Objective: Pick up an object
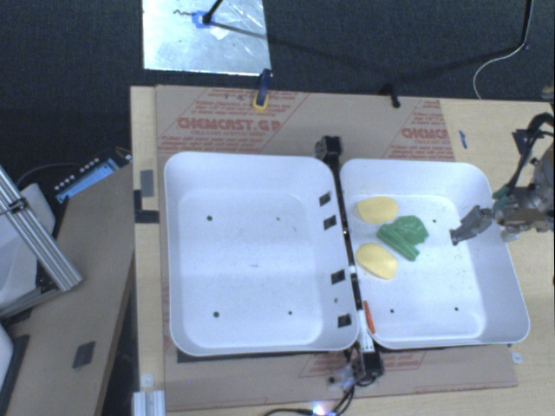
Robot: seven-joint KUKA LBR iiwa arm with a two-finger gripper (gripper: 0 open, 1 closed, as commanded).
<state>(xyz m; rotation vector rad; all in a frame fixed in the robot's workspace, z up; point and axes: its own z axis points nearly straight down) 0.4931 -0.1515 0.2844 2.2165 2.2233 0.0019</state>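
Objects, two yellow pieces (377,209) (378,261) and a green one (404,235), lie untouched in the right bin's (451,323) left part; gripper (460,230) hovers just right, finger state indeterminable, pickup not yet done.
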